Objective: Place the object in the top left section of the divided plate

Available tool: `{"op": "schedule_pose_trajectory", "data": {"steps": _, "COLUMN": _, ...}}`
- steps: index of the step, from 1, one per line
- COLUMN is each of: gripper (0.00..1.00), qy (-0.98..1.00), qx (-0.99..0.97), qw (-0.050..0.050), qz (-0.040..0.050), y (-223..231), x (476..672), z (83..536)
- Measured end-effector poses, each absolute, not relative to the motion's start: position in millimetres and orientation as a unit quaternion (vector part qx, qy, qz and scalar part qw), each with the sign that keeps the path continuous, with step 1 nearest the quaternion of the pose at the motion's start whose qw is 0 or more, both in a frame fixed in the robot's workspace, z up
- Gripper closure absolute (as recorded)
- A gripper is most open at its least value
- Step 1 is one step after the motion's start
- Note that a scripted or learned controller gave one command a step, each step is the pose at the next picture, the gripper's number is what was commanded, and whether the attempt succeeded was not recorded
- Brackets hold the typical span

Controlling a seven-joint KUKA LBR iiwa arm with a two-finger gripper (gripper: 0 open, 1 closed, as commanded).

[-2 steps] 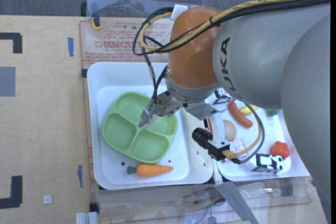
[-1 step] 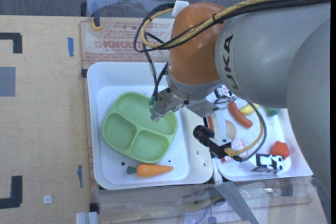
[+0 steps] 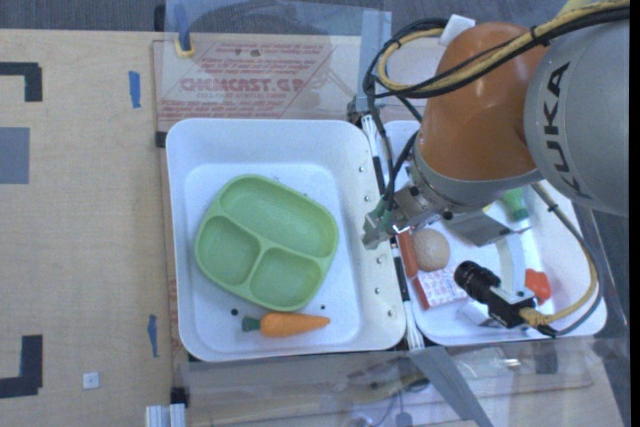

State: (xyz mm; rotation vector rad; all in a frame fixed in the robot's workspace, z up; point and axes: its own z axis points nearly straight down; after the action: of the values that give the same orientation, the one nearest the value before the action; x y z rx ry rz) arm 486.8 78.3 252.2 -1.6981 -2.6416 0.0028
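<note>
At the bottom of the frame, a toy carrot (image 3: 290, 323) lies on the floor of the left bin (image 3: 200, 150), just below the green divided plate (image 3: 265, 240) and apart from it, its leafy end pointing left. The plate sits in the middle of that bin, and none of its sections holds anything. To the lower right, in the right bin (image 3: 450, 330), a red-and-white card (image 3: 437, 288) lies flat with a small orange-red piece (image 3: 538, 283) well to its right. Just above the card rests a pale egg (image 3: 432, 250). The gripper (image 3: 383, 223) hangs at the wall between the two bins, with the egg just to its right and the carrot well down and to its left. I see nothing in its grasp, and whether it is open or closed cannot be told. Higher up, the grey and orange arm (image 3: 480, 105) covers most of the right bin, with a green thing (image 3: 515, 207) peeping out below it. Beyond the bins, a pale board with red lettering (image 3: 250, 85) lies on the wooden bench (image 3: 80, 215).
</note>
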Motion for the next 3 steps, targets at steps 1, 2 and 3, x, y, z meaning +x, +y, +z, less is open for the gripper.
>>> {"op": "schedule_pose_trajectory", "data": {"steps": 1, "gripper": 1.00, "qy": -0.892, "qx": -0.452, "qw": 0.001, "qz": 0.0006, "y": 90.5, "x": 490.5, "z": 223.5}}
{"op": "schedule_pose_trajectory", "data": {"steps": 2, "gripper": 1.00, "qy": -0.912, "qx": -0.410, "qw": -0.001, "qz": -0.0007, "y": 98.6, "x": 480.1, "z": 246.7}}
{"op": "schedule_pose_trajectory", "data": {"steps": 3, "gripper": 1.00, "qy": -0.936, "qx": -0.351, "qw": -0.002, "qz": -0.0009, "y": 106.3, "x": 479.9, "z": 256.1}}
